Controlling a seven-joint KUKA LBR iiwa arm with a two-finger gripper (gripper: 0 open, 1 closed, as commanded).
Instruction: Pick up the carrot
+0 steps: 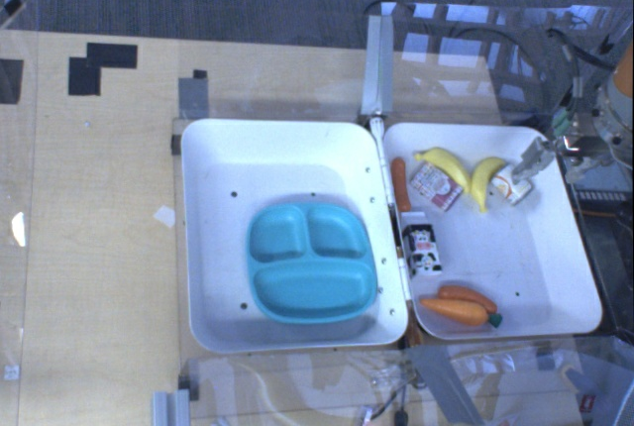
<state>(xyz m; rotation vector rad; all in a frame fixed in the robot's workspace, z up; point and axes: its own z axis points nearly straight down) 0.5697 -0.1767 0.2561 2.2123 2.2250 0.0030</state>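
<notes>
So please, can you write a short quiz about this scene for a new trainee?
1. True or false: the carrot lies in the right bin.
2. What does the left bin hold?
3. The claw is nearest to: A) a banana B) the carrot C) the tray

Key: 1 true; 2 a blue tray with compartments; 3 A

Grey metal arm (594, 122) with an orange patch and slim silvery fingers (532, 159).
</notes>
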